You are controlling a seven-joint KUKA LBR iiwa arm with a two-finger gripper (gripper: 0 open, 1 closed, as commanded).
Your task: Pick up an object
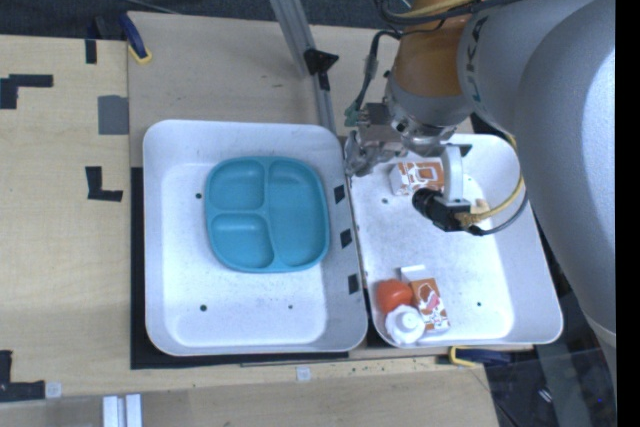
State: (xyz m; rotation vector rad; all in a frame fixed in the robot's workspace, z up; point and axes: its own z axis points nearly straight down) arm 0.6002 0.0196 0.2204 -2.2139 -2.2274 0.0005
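Objects [412,305] cluster at the right bin's [505,300] six o'clock. Gripper [365,153] sits at its eleven o'clock. Whether it is apart or together, I cannot tell.

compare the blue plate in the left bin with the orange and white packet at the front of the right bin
The blue plate is far larger than the packet. The plate is one plain colour with three compartments; the packet is orange and white with print. The plate lies alone mid-bin; the packet sits beside other small items by the front edge. Both lie flat in white bins.
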